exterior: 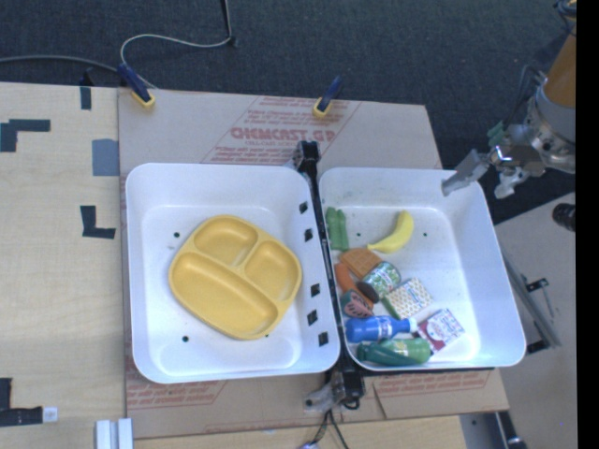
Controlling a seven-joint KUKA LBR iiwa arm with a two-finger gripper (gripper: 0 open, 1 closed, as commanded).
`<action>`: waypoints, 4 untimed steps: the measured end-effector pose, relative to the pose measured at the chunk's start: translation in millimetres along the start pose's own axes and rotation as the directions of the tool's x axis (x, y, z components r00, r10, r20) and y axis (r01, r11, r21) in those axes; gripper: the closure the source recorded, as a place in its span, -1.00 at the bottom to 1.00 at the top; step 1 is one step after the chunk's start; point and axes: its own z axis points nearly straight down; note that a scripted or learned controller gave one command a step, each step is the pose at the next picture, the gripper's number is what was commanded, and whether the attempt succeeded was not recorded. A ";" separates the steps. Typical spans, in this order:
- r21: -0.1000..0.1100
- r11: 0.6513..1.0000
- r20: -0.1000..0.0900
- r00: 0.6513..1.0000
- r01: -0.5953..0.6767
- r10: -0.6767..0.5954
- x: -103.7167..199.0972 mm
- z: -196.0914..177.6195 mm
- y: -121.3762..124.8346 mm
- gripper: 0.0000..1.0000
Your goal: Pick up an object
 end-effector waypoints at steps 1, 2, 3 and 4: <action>0.003 1.000 -0.001 1.000 0.001 -0.001 15.0 139.9 22.9 -1.00; -0.001 1.000 0.000 1.000 0.001 -0.001 28.6 195.3 -10.8 -1.00; -0.005 1.000 0.003 1.000 0.000 0.000 27.5 185.0 -10.0 1.00; 0.000 1.000 -0.001 1.000 0.001 -0.001 67.2 115.5 -49.8 1.00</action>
